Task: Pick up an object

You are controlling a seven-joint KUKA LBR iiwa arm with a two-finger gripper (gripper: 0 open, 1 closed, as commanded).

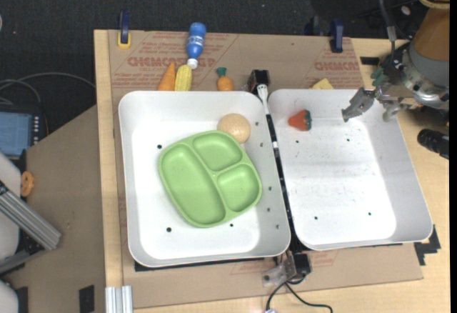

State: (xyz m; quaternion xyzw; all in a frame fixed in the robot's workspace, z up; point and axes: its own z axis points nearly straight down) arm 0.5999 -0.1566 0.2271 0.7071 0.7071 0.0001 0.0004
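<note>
The arm reaches in from the right, its tool poised above the right bin's upper edge. The fingers are spread apart around nothing; a red strawberry lies nearby.

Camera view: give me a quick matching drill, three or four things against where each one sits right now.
Things:
1. green divided plate
2. red strawberry toy
3. beige round object
4. blue-capped bottle

Places:
A. right bin, near its far left corner
B. on the cardboard beyond the bins
C. middle of the left bin
D. left bin, at the plate's far edge

Pairs: 1-C, 2-A, 3-D, 4-B
</note>
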